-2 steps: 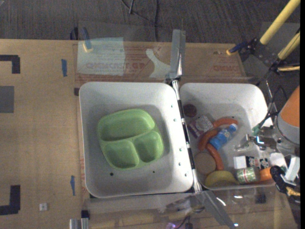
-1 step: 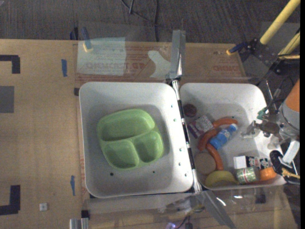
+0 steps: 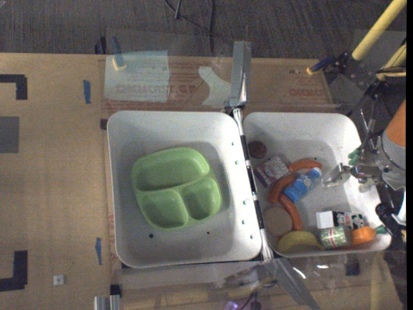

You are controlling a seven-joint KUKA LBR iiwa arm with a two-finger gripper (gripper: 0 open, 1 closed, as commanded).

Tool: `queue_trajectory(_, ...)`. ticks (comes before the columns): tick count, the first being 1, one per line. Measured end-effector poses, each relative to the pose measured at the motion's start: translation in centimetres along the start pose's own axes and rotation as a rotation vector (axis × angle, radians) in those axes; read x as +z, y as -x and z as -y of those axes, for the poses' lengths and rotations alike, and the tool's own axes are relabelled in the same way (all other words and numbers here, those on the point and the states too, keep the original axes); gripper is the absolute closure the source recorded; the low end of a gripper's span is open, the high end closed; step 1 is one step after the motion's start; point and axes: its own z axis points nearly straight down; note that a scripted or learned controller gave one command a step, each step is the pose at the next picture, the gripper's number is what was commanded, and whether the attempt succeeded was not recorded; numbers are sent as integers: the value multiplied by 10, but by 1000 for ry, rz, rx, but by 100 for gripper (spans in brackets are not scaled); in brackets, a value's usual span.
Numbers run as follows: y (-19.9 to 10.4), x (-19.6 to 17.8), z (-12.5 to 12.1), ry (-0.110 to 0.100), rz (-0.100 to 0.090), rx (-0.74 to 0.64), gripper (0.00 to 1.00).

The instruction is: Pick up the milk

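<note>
The bench (image 3: 51,192) is a light brown wooden board with black corner marks and small pieces of blue tape (image 3: 86,91) on it, and behind it there is a dark grey carpet floor (image 3: 77,11) with a black cable (image 3: 187,2) lying on it. A clear plastic sheet (image 3: 161,76) lies flat on the board behind the bins. The two white bins stand side by side and touch along a metal strip in the middle. The left bin (image 3: 122,134) holds a green divided plate (image 3: 177,187), which has three compartments. The right bin (image 3: 342,131) holds small toy food: a brown round cookie (image 3: 257,149), two orange-red sausages (image 3: 292,173), a blue bottle (image 3: 301,187), a round brown patty (image 3: 278,220), a yellow piece (image 3: 299,241), a green can (image 3: 333,237) and an orange carrot (image 3: 363,235). The milk (image 3: 275,168), a small carton with pink print, lies near the left wall of the right bin, just beside the upper sausage. The gripper (image 3: 352,173) hangs over the right part of this bin, well apart from the milk. Its fingers are too small and blurred, so I cannot tell how far they are open, and I see nothing between them. A yellow pole (image 3: 384,19) leans at the upper right corner.
</note>
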Motion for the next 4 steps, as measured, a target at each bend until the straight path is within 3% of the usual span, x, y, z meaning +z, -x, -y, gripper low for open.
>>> queue_trajectory(1,10,68,35,7,-3,-140,0)
queue_trajectory(2,-49,29,43,0,-1,-164,0)
queue_trajectory(3,-45,68,40,8,2,-341,0)
queue_trajectory(4,-1,69,-21,5,2,-117,0)
